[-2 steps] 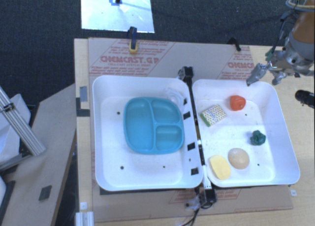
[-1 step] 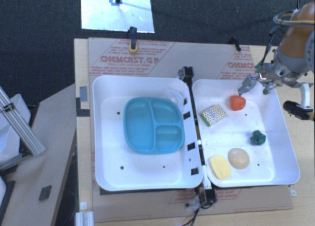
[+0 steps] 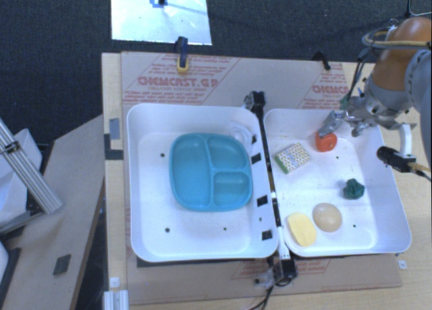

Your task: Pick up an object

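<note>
The pincer [image 3: 332, 126] hangs over the right bin [image 3: 388, 187], its tip just above the small orange-red object [image 3: 327, 142]; whether it is open cannot be made out. The arm [image 3: 398, 65] is cut off at the right edge. A blue divided tray [image 3: 209, 170] lies in the left bin [image 3: 148, 187].

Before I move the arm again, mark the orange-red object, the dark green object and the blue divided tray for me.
orange-red object [image 3: 327, 142], camera view, middle of its top, just below the tool.
dark green object [image 3: 353, 189], camera view, its centre.
blue divided tray [image 3: 189, 167], camera view, floor of its large left compartment.
</note>
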Robot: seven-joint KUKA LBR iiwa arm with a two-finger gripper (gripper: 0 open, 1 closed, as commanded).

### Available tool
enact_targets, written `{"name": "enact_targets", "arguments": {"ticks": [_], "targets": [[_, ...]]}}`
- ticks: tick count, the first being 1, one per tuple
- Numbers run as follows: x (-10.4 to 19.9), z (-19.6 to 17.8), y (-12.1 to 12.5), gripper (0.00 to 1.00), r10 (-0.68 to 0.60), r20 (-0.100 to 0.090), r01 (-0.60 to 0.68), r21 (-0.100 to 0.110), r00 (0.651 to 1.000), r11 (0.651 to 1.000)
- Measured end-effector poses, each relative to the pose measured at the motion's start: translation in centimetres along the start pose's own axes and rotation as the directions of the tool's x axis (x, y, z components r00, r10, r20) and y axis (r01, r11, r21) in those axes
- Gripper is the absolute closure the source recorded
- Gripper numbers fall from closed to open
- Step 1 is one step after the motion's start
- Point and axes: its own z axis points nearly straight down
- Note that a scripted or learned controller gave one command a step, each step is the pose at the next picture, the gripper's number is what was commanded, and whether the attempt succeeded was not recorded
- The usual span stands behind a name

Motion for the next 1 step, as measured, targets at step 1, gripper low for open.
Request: {"name": "enact_targets", "arguments": {"ticks": [1], "targets": [[0.09,3.9,0.03,0.0,-0.001,0.0,0.001,0.001,1.0,1.0]]}}
